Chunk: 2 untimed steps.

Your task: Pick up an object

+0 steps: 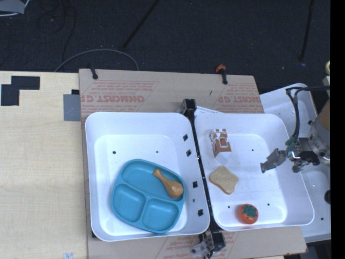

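One arm (318, 139) reaching from right, low over right bin (280, 198) edge; gripper (273, 161) state unclear, nothing visibly held.

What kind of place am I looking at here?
Probably a robot test lab, not a kitchen: two white bins clamped to a bench, toy food such as a tomato and drumstick, and loose cables behind.

The gripper (274, 160) reaches in from the right (wrist low, nearly level), holding nothing visible.
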{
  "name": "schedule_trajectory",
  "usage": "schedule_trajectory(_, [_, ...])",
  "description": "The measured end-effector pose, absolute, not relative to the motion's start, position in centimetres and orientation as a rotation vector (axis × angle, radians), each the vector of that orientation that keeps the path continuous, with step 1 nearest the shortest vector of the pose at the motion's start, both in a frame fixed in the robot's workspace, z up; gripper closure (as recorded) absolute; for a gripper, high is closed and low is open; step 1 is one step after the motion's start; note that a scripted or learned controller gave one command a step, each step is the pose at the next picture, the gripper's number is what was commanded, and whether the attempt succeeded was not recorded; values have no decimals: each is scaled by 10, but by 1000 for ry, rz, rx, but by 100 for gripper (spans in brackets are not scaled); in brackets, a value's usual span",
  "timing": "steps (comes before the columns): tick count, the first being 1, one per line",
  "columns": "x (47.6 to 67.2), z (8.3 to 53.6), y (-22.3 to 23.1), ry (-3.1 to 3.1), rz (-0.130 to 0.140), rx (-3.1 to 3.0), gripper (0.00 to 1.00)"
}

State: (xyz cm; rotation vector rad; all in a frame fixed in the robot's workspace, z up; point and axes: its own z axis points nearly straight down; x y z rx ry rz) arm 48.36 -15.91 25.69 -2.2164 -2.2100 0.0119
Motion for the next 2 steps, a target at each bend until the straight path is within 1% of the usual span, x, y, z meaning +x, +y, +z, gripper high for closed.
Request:
schedule_trajectory(1, [486, 263, -159, -2220, 2, -2221, 0])
schedule_trajectory(2, [480, 200, -156, -2215, 7, -2216, 0])
